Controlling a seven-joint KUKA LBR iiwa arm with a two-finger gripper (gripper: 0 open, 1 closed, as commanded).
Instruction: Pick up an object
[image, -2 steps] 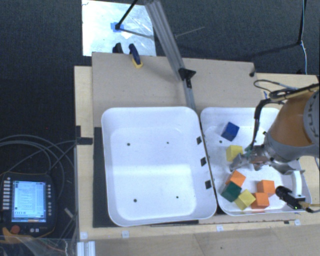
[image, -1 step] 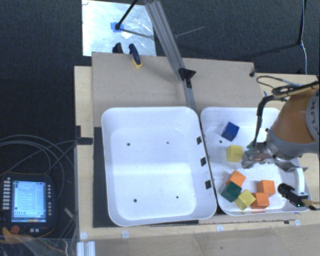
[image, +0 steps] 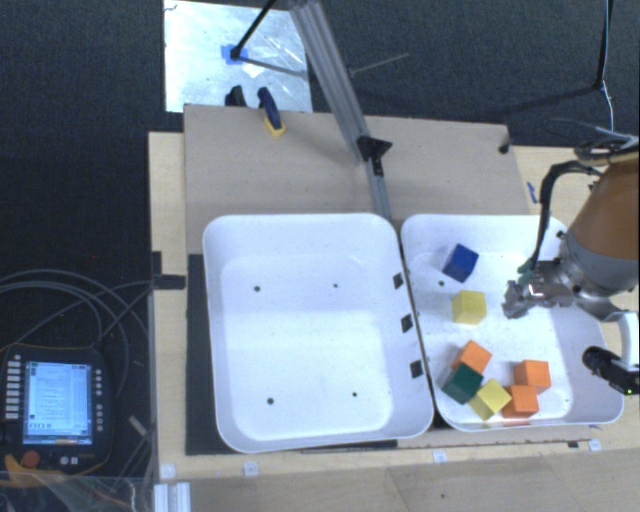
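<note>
The bench (image: 330, 165) spreads wide to the pincer's left and beyond it, a pale board bearing both bins. The left white bin (image: 310, 330) lies well to the pincer's left, touching its neighbour along a clipped seam. The right white bin (image: 430, 240) sits under the pincer. The grey arm (image: 605, 235), with its orange band, reaches in from the right, above this bin. The teach pendant (image: 55, 405) rests far left of the pincer, off the bench. The pincer (image: 520, 297) hovers over the right bin's middle; I cannot tell how its jaws stand. The blue cube (image: 460, 262) lies to its upper left, the yellow cube (image: 468, 307) just beside it on the left. Below it cluster an orange cube (image: 474, 356), a green cube (image: 463, 383), a second yellow cube (image: 492, 398) and two further orange cubes (image: 531, 374), (image: 520, 401).
</note>
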